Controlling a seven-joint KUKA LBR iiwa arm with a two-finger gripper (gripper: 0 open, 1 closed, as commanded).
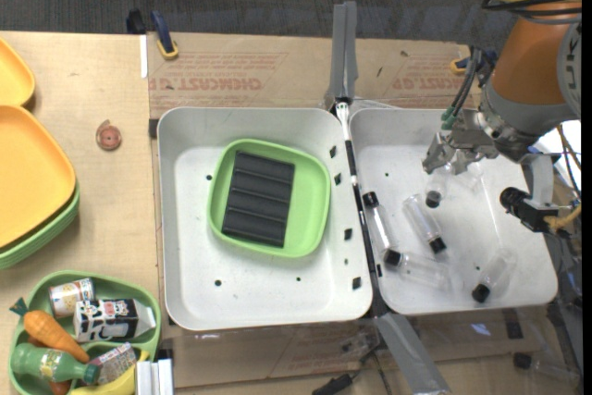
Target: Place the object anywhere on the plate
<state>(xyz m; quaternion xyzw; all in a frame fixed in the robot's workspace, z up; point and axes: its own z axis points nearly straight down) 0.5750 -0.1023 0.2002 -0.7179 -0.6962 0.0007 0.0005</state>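
Observation:
A green square plate (222, 173) lies in the left bin (185, 291) with a black ribbed block (257, 199) on its middle. Several clear vials with black caps lie loose in the right bin (527, 296): one (425, 224) near the centre, one (414, 267) toward the front and one (494, 274) at the front right. My gripper (455, 154) hangs over the back of the right bin, just above a small upright vial (432, 197). I see nothing held in it.
Yellow plates (28, 176) are stacked at the bench's left edge. A green bowl of toy food (79, 338) sits at the front left. A small pink disc (109, 137) lies on the wood. A metal divider (344, 60) runs between the bins.

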